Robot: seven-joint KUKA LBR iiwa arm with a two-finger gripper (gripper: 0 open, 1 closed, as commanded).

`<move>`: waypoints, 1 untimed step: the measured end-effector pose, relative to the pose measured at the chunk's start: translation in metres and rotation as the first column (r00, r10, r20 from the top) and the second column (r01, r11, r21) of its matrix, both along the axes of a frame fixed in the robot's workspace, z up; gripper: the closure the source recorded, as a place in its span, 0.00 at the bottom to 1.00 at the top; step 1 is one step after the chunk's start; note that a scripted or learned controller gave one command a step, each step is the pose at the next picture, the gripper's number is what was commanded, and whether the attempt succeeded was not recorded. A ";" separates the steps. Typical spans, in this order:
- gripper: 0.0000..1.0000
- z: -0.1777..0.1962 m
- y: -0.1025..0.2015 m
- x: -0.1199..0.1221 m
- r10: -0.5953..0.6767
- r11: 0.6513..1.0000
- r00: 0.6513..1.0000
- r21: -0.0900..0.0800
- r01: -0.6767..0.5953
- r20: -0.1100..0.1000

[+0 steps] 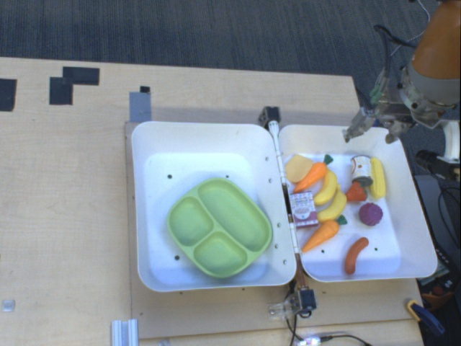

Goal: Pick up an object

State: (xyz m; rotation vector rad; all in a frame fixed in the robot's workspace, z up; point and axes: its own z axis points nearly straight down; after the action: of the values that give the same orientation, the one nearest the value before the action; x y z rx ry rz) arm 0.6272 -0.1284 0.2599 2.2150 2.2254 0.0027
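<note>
The right bin (410, 215) holds toy food: two carrots (319, 236), two bananas (330, 193), a corn cob (377, 176), a purple ball (371, 213), a sausage (354, 255), a small can (360, 167), a red-orange piece (356, 192), a yellow-orange lump (297, 168) and a small printed packet (302, 208). My gripper (374, 127) hangs above the bin's far right corner, its two fingers spread open with nothing between them. It is clear of all the food.
The left bin (151, 193) bears a green divided plate (219, 226) with three compartments. A clamp (270, 115) sits at the far end of the rim between the bins, and another (299, 301) sits at the near end. Dark cables run at the right.
</note>
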 end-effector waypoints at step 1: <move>0.00 -0.134 -0.024 -0.009 -0.002 1.000 1.000 -0.001 0.002 -0.001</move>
State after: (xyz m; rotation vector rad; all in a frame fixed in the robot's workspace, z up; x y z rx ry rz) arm 0.6184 -0.1521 0.1260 2.2175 2.2231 -0.0001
